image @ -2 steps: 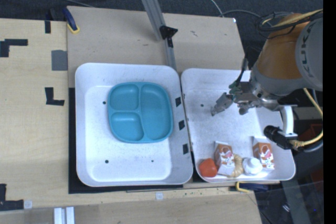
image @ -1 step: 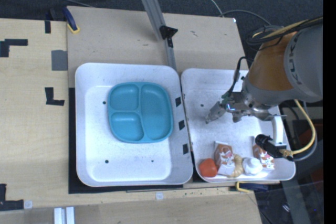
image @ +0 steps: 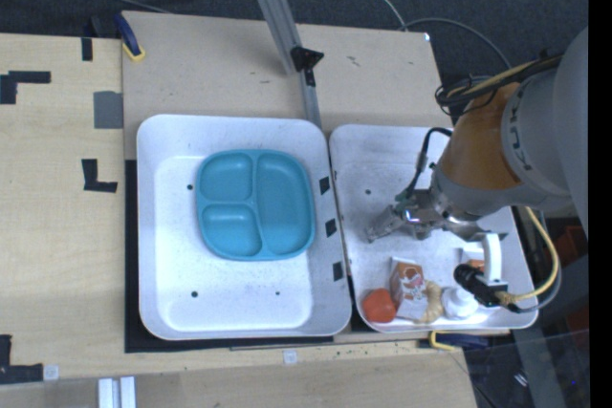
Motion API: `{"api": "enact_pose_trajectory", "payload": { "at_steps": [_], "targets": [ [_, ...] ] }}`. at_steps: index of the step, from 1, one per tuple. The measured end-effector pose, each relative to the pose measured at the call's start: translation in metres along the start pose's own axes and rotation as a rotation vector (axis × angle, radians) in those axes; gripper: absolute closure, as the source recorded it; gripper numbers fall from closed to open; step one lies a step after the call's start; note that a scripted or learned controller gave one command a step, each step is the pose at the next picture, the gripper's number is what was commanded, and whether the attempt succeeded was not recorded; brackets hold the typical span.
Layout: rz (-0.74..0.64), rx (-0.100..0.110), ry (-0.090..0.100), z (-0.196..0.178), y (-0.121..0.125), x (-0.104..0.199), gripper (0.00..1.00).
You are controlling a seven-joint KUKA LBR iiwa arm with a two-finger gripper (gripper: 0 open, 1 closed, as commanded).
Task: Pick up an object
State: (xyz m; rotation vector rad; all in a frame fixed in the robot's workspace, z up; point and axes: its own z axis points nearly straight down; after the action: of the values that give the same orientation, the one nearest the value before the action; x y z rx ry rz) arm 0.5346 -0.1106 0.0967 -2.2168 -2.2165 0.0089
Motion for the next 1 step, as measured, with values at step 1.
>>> {"api": "enact_pose_trajectory", "payload": {
  "at_steps": [1],
  "targets": [
    [-0.003,-0.004,0.001,-0.0127,0.0015,0.0012,1.00]
  ]
}}
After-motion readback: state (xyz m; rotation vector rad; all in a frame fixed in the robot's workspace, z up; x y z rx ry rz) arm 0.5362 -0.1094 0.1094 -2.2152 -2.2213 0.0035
